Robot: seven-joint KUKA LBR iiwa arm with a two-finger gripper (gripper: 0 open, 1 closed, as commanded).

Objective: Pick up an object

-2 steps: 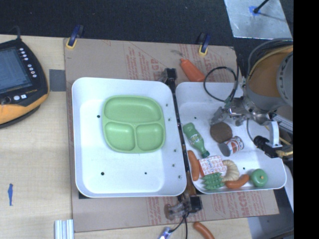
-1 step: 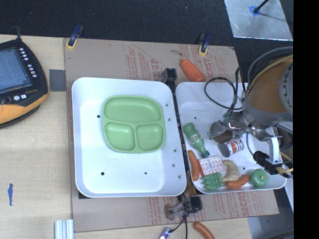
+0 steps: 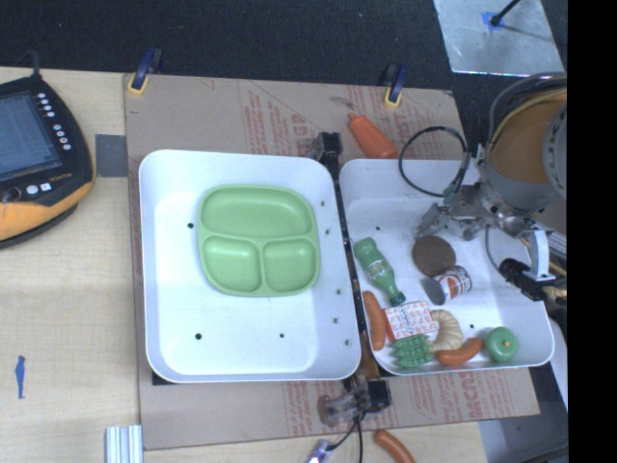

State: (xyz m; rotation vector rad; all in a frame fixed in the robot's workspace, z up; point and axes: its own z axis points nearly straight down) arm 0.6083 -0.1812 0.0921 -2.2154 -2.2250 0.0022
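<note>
1. The end effector is hovering in the right bin; whether it is open, I cannot tell (too dark).
2. The brown round object is lying just below-left of it, seemingly ungrasped.

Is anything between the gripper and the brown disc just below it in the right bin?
Nothing visible. The gripper sits just above the brown disc, with bare bin floor between. The small can lies beyond the disc, not in the path.
</note>
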